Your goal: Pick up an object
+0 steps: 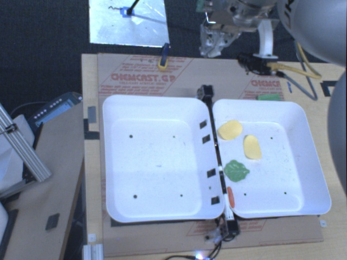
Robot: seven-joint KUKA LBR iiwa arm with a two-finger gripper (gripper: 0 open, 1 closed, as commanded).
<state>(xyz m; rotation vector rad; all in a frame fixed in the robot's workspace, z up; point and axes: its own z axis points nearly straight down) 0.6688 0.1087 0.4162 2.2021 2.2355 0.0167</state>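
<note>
Look at the near part of the right bin point(317, 194) first. A small orange bit point(231, 197) lies at its left wall, long and thin, pointing near to far. Just past it sits a green leaf point(236, 170), flat on the floor, close to the strip where the two bins meet. A little farther and to the right is a yellow piece point(252, 147), an oval with its long way running near to far. Farther again, and a bit left, is another yellow piece point(230, 130), rounder, tilted a little. The two yellow ones are near each other but do not touch. The left bin point(114, 199) has nothing in it to grab.

Now look to the far side. The gripper point(212, 43) hangs high over the far edge of the bench, past the bins. I can't tell you how it is set from here, because it is blurry and partly hidden by the wrist. It holds nothing that you can see.

So every thing you could pick lies nearer than the gripper and a little to its right. The closest one to it is the rounder yellow piece. I think the arm has to come toward you and go down into the right bin. Nothing is picked up yet.
</note>
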